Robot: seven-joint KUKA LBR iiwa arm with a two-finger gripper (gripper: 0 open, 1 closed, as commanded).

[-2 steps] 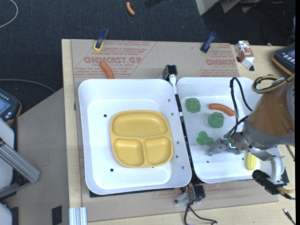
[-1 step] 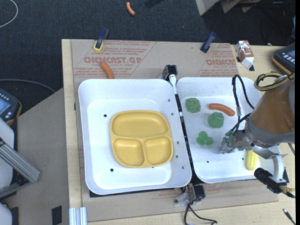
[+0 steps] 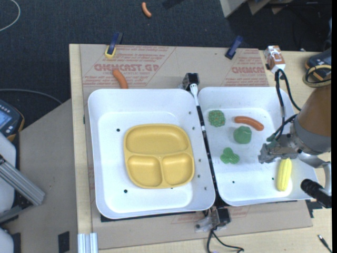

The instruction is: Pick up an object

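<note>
The right bin [image 3: 231, 190] holds a yellow corn cob [image 3: 284, 174] near its right wall, an orange sausage [image 3: 248, 122] at the back, and three green broccoli-like pieces [image 3: 216, 118], [image 3: 243, 135], [image 3: 229, 156]. My gripper [image 3: 274, 153] hangs low over the right bin, just above and left of the corn cob's upper end. Nothing shows between its dark fingers. The arm's orange band [image 3: 318, 115] rises behind it at the right.
The left bin [image 3: 105, 141] holds a yellow three-compartment plate [image 3: 158, 155]. An orange sausage [image 3: 120, 78] lies on the cardboard behind the left bin. Clamps [image 3: 111, 45], [image 3: 234, 47] sit on the bench's back edge. A black cable [image 3: 283, 96] runs along the right bin's wall.
</note>
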